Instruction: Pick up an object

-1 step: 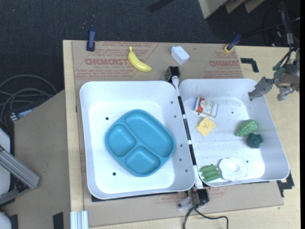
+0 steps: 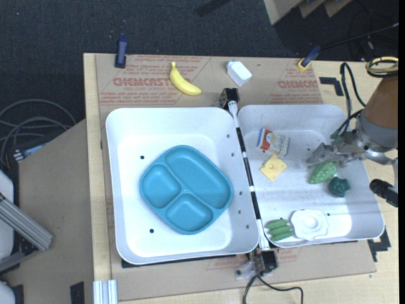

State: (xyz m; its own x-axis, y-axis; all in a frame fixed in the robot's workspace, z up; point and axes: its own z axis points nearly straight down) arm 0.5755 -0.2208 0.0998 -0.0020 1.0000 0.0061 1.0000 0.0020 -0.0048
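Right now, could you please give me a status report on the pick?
Gripper low in right bin, directly above light green toy. Nothing visibly lifted. Dark green toy close beside it.

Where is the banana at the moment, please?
In the camera view the banana lies outside both bins, on the cardboard behind the left bin, left of the small white block.

Blue divided plate (image 2: pixel 185 187): smooth glossy plastic. White bins (image 2: pixel 126 144): smooth plastic. Bench (image 2: pixel 152 81): matt printed cardboard.
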